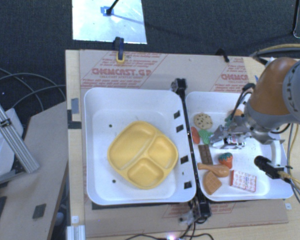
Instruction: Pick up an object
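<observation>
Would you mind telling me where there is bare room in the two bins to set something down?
The left bin has bare floor all around the yellow tray, widest along its back edge. The right bin is crowded: cookie, chocolate bar, drumstick, card and the end effector fill it; only its back strip and far right edge are bare.

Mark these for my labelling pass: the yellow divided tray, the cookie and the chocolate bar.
yellow divided tray (pixel 142 155): camera view, on its central dividers, left bin.
cookie (pixel 203 120): camera view, middle of its speckled face, right bin.
chocolate bar (pixel 205 155): camera view, middle of the brown strip, right bin.
</observation>
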`<state>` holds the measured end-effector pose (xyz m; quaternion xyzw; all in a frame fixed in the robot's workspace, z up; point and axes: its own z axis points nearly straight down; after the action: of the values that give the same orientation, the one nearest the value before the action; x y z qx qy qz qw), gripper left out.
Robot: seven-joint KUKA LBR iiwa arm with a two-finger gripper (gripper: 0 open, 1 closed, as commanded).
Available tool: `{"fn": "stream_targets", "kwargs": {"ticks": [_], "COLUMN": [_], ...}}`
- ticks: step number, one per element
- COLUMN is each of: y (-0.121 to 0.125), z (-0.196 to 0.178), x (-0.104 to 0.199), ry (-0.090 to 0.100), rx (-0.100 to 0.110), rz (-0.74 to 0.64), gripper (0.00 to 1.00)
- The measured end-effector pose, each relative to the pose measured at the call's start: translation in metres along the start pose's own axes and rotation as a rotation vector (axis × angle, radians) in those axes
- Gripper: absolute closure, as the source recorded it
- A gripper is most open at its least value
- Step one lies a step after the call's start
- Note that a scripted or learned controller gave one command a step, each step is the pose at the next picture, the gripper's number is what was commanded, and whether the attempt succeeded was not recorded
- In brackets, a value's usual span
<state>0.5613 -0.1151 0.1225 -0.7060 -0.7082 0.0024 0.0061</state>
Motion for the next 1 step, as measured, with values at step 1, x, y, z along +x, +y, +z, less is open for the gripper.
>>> {"fn": "stream_targets", "kwargs": {"ticks": [1], "y": [-0.0778], "z": [0.0412], "x": [0.0047], "ry": [-0.003], "rx": [-0.006], "rz": [0.005], "gripper": [0.00]}}
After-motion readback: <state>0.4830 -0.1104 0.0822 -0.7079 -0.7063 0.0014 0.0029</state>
